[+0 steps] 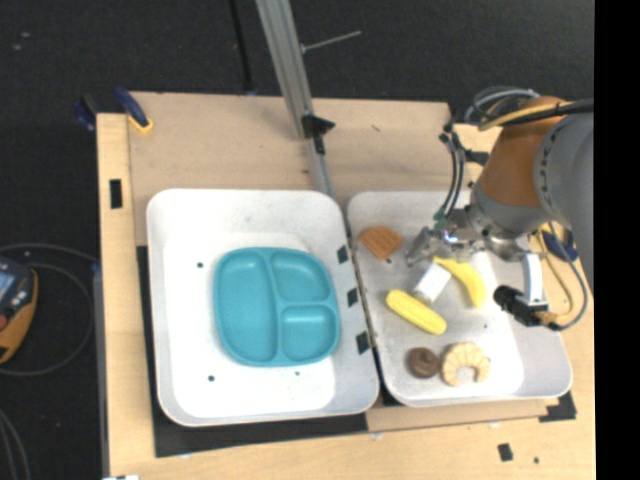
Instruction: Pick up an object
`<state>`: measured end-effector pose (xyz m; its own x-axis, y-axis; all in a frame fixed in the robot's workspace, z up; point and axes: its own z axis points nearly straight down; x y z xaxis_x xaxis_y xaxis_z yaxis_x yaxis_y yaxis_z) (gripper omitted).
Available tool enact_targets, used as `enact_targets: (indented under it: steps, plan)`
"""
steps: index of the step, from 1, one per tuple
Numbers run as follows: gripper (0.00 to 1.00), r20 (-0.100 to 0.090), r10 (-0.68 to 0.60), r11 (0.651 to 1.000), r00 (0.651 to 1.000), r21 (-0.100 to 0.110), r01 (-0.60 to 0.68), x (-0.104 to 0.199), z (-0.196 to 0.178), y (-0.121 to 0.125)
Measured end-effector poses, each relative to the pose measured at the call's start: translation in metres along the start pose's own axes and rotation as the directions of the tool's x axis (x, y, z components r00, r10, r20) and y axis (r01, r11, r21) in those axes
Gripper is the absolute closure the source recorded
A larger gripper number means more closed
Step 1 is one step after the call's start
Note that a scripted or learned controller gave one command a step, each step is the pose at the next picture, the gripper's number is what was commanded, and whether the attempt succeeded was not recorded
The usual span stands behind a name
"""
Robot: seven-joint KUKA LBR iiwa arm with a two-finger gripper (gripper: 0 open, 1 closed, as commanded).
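The right bin (pixel 540 368) holds several small items. A brown biscuit-like piece (pixel 380 241) lies at its upper left, and a yellow corn-shaped piece (pixel 416 311) lies in the middle. A small banana (pixel 466 279) sits next to a white block (pixel 432 283). A dark chocolate donut (pixel 422 362) and a tan pastry ring (pixel 466 363) rest near the front wall. My gripper (pixel 438 244) hangs low over the bin's upper middle, just above the white block and the banana and right of the biscuit. Nothing is visibly held in it.
The left bin (pixel 180 368) carries a teal divided plate (pixel 275 305). A grey metal post (pixel 290 68) rises behind the bins. The arm's orange band (pixel 515 163) and cables (pixel 560 288) hang over the right bin's right side.
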<state>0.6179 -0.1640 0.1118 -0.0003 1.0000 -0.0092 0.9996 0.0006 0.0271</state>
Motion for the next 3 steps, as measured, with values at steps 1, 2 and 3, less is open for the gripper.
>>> enact_targets:
  steps: [1,2,3]
  plan:
    - [1.0,-0.001,0.002,1.0,1.0,0.0,-0.002,0.0,-0.01,0.0]
    - [1.0,-0.008,-0.002,1.0,1.0,0.022,0.002,0.007,-0.061,0.005]
    - [1.0,-0.007,-0.003,1.0,1.0,0.018,0.003,0.007,-0.126,0.012]
